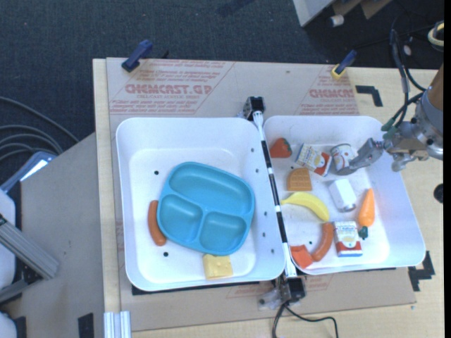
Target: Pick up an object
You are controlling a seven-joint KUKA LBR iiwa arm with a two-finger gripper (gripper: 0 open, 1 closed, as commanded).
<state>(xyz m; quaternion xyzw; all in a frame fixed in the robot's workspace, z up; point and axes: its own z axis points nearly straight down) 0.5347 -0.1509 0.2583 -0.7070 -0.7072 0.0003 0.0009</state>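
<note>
The right bin (405,210) holds several toy foods. Among them are a red strawberry (281,147), a small white carton (312,158), a tin can (341,153) and a waffle piece (299,180). A banana (307,204), a white block (343,193), a carrot (366,208), a sausage (325,241), a juice box (347,238) and a red pepper slice (299,256) lie there too. My gripper (358,159) reaches in from the right. It hangs low over the bin's far right part, its tip just right of the tin can and above the white block.
In the left bin (130,189) there is a blue divided plate (205,208), a sausage (156,223) to its left and a yellow cheese wedge (218,265) at the front. A black divider rail (271,189) runs between the bins. Cables hang at the far right.
</note>
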